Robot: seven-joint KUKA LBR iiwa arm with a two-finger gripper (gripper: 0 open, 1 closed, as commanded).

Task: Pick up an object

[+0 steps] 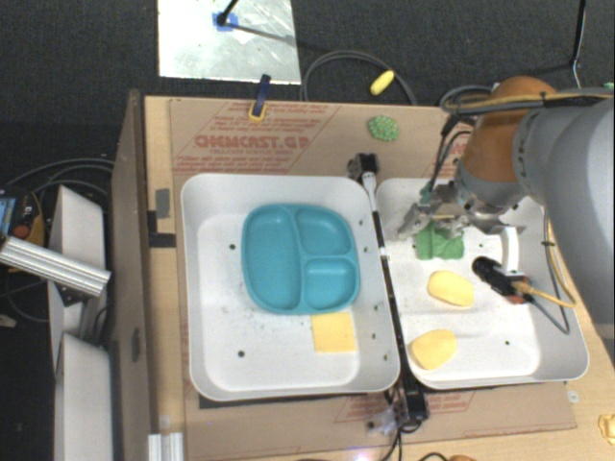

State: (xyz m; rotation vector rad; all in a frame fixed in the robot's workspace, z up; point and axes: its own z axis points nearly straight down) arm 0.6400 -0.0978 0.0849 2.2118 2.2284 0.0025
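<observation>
My gripper (pixel 433 223) hangs over the back of the right bin (pixel 557 353), reaching in from the right. Its fingers look spread, one slanting out to the left, with nothing between them. A green object (pixel 439 245) lies just below the fingertips, touching or nearly touching them. A yellow lump (pixel 450 288) rests in the middle of the same bin. A second yellow lump (pixel 433 349) sits nearer the front left corner.
The left bin (pixel 211 353) holds a teal divided plate (pixel 299 257) and a flat yellow square (pixel 333 333) in front of it. A small green ball (pixel 383 128) and a yellow piece (pixel 382 83) lie behind the bins on the cardboard.
</observation>
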